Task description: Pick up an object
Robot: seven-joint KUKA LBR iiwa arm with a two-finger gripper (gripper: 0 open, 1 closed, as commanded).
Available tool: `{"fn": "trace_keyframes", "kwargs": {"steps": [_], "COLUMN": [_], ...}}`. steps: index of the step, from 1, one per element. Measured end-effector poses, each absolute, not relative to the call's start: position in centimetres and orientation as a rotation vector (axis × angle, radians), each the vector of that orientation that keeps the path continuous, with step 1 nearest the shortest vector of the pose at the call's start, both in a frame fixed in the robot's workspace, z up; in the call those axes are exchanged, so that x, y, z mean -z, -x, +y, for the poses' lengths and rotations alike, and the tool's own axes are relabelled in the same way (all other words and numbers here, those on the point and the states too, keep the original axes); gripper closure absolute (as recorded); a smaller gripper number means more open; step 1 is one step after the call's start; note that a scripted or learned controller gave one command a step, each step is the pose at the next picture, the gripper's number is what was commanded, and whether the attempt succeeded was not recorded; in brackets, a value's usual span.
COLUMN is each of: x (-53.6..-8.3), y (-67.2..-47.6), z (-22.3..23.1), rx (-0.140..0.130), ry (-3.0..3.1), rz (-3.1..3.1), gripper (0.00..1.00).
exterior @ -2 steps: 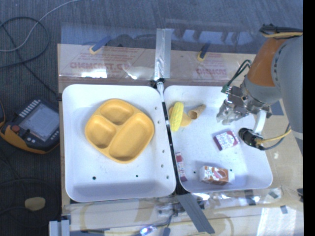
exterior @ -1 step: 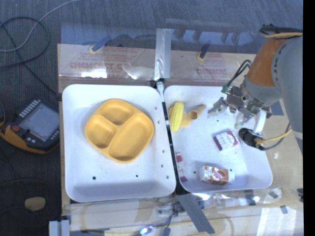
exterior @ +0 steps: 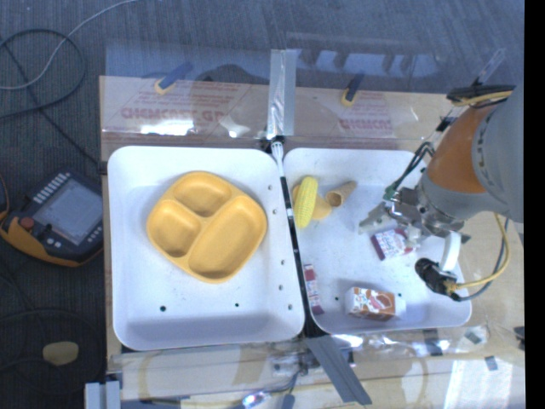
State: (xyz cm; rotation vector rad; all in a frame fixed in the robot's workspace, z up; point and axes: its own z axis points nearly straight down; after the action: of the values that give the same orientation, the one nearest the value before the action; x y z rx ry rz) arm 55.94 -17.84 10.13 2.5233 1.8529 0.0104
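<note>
My gripper (exterior: 393,218) hangs low over the right side of the right bin (exterior: 341,258), with the grey arm and its orange band reaching in from the right. A small red and white packet (exterior: 389,244) lies just below and in front of the gripper, partly under it. A yellow corn cob (exterior: 305,199) rests against the bin's left wall, and a tan cone (exterior: 339,196) lies beside it. An orange and white carton (exterior: 372,302) lies flat near the front edge.
The left bin (exterior: 136,296) holds a yellow divided plate (exterior: 207,224). A small dark red item (exterior: 309,278) lies by the wall between the bins. A black and yellow cable (exterior: 460,284) loops down from the wrist. A handheld pendant (exterior: 60,218) sits on the floor at left.
</note>
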Motion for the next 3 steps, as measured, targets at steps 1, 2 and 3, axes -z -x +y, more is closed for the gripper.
{"fn": "trace_keyframes", "kwargs": {"steps": [1,2,3], "x": [-9.5,-9.4,-10.4], "y": [-53.9,-56.0,-56.6], "z": [-20.0,-20.5,-19.6], "rx": [-0.032,-0.03,-0.044], "ry": [-2.344,-2.372,-2.356], "rz": [2.071,2.071,2.086], "gripper": [0.0,0.0,1.0]}}
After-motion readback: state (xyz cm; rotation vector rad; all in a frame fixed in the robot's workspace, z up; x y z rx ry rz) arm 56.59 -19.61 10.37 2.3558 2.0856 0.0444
